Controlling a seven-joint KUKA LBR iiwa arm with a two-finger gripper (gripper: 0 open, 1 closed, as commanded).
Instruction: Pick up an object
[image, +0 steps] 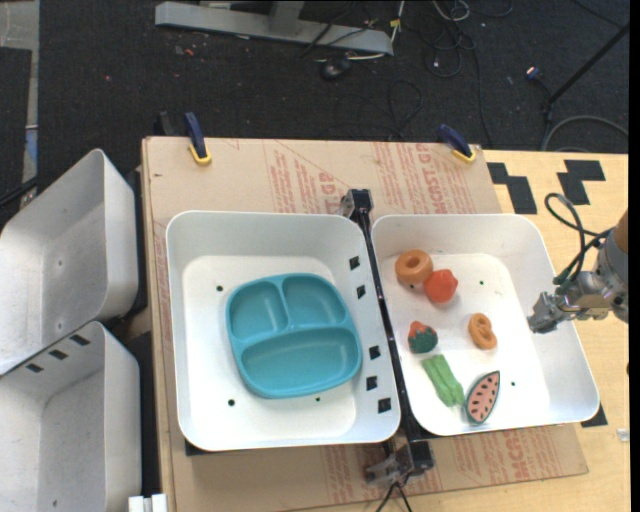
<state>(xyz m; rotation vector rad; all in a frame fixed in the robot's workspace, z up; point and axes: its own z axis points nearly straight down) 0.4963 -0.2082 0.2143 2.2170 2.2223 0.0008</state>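
Six small toy foods lie in the right white bin; nearest the gripper, just to its left, sits a small orange ring-shaped doughnut. Its grasp seemingly holds nothing.

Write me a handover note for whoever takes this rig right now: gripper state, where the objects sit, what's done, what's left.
Gripper: at the right bin's right rim, holding nothing that I can see.
Right bin: orange donut, red piece, small orange ring, strawberry-like piece, green piece, watermelon slice.
Left bin: teal divided plate.
Done: no pick yet; every object lies in its bin.
Left: bring the gripper down over one object, probably the nearby small orange ring, grasp and lift.
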